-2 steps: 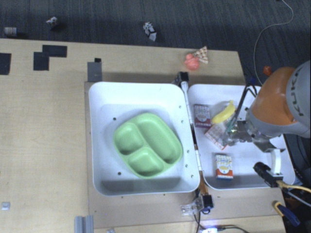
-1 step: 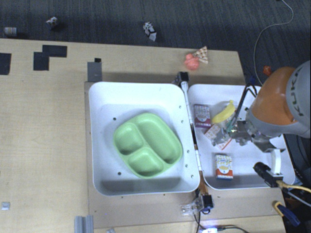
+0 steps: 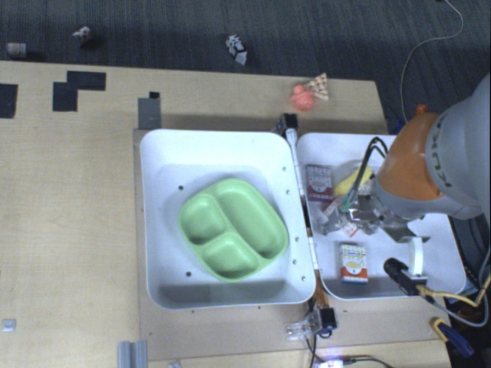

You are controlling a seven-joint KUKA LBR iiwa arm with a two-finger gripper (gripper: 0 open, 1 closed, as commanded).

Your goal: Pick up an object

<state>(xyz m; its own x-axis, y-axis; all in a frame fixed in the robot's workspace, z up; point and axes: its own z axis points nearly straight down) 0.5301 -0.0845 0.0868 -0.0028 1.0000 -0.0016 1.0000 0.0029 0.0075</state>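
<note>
Pincer [image 3: 343, 213], grip state unclear, hovers just above small orange carton [image 3: 354, 262] in right bin [image 3: 449, 263].

Green divided plate [image 3: 233, 227], white bins [image 3: 157, 205]

Grey arm [image 3: 453, 167] low, reaching leftward

arm [image 3: 453, 159]: cut off at right edge | right bin [image 3: 449, 271]: partly hidden under arm | gripper [image 3: 345, 209]: blurred
</note>
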